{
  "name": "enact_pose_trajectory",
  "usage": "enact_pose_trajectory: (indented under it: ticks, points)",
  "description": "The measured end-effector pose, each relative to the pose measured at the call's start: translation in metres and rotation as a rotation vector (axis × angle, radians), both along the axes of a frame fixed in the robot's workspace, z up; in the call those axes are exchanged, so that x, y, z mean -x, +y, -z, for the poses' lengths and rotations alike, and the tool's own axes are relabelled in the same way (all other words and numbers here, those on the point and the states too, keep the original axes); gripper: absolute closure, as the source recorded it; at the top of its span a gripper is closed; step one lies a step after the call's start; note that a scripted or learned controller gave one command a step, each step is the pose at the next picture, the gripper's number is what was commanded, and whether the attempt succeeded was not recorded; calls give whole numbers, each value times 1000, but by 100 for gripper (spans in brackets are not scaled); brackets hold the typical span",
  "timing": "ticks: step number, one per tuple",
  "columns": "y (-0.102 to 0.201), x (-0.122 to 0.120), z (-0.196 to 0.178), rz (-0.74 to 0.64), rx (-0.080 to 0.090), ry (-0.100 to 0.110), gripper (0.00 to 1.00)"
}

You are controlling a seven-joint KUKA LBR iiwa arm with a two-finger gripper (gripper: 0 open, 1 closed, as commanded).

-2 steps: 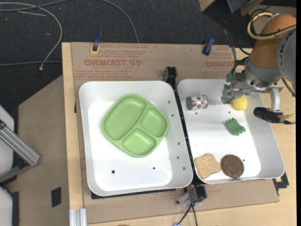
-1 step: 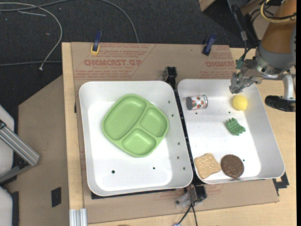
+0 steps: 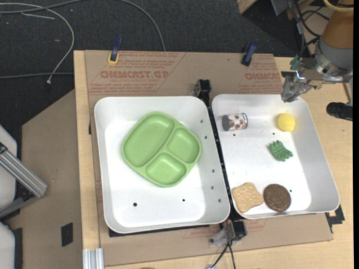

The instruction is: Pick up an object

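Down at the front of the right bin [image 3: 322, 175] lie a tan cracker [image 3: 247, 196] and a round brown cookie [image 3: 277, 197], side by side and almost touching. Next to them, in the left bin [image 3: 112, 200], sits a green plate [image 3: 161, 148] with three sections, and nothing is on it. Going farther back in the right bin, there is a small green leafy toy [image 3: 280, 150], then a yellow ball [image 3: 286, 122] and a little can [image 3: 235, 121] lying on its side. Last of all, at the far right corner of that bin, the gripper [image 3: 291, 92] hangs up high, just behind the yellow ball. It holds nothing and touches nothing. I cannot tell if it is open or closed, because it is too small and dark to see well. I think the picking up has not started yet. The arm is getting ready. Next, it probably needs to choose one thing, maybe the yellow ball since that is closest, go down right over it, and squeeze it. The ball is round, so it could roll away.
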State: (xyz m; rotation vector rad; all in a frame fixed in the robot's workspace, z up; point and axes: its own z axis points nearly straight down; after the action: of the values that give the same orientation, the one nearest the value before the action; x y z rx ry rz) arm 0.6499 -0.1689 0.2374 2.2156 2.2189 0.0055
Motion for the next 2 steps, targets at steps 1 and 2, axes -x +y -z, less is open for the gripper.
enact_pose_trajectory:
  ticks: [1, 2]
  points:
    - [56, 5, -9, -5, -5, 8, 100]
    - [104, 13, -11, -4, -4, 9, 100]
